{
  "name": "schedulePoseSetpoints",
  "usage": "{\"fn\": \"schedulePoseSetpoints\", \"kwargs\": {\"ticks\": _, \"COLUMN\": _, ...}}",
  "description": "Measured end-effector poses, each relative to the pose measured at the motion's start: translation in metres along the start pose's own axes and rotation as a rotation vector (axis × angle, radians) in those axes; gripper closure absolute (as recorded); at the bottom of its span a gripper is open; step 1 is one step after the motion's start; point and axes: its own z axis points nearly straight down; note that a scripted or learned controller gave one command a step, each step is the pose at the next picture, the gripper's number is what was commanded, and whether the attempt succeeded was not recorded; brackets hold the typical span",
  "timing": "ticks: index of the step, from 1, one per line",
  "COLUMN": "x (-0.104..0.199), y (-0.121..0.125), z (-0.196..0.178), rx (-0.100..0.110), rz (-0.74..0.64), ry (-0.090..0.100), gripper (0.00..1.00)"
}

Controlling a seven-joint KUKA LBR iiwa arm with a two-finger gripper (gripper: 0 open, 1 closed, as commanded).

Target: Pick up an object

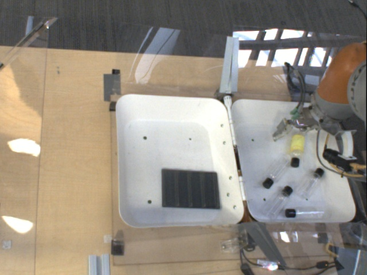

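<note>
Note the arm entering at the upper right of the frame, its orange band at the right edge; the gripper sits low over the upper part of the right bin; its metallic fingers point toward the left of the frame; you cannot tell from this view whether they are apart or together, and nothing is visibly clamped between them.

Locate the pickable items in the right bin; a small yellow object lies just beside the gripper, slightly below and to its right; clear vials with black caps are scattered below it: one under the yellow object, one toward the bin's left side, one near the middle, one toward the right, and one along the lower rim; all lie on the bin floor, apart from each other.

Observe the left bin in the centre of the frame; a dark ribbed rectangular pad lies flat in its lower right part.

Both bins stand side by side on the wooden bench; black cables hang beside the arm at the right edge.
</note>
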Motion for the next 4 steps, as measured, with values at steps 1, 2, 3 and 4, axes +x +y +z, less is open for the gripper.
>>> {"fn": "schedulePoseSetpoints", "kwargs": {"ticks": 1, "x": 0.004, "y": -0.040, "z": -0.002, "rx": -0.004, "rz": -0.211, "ry": -0.002, "gripper": 0.00}}
{"fn": "schedulePoseSetpoints", "kwargs": {"ticks": 2, "x": 0.005, "y": -0.036, "z": -0.015, "rx": -0.014, "rz": -0.214, "ry": -0.003, "gripper": 1.00}}
{"fn": "schedulePoseSetpoints", "kwargs": {"ticks": 3, "x": 0.005, "y": -0.036, "z": -0.015, "rx": -0.014, "rz": -0.215, "ry": -0.003, "gripper": 0.00}}
{"fn": "schedulePoseSetpoints", "kwargs": {"ticks": 4, "x": 0.009, "y": -0.092, "z": -0.004, "rx": -0.008, "rz": -0.390, "ry": -0.004, "gripper": 0.00}}
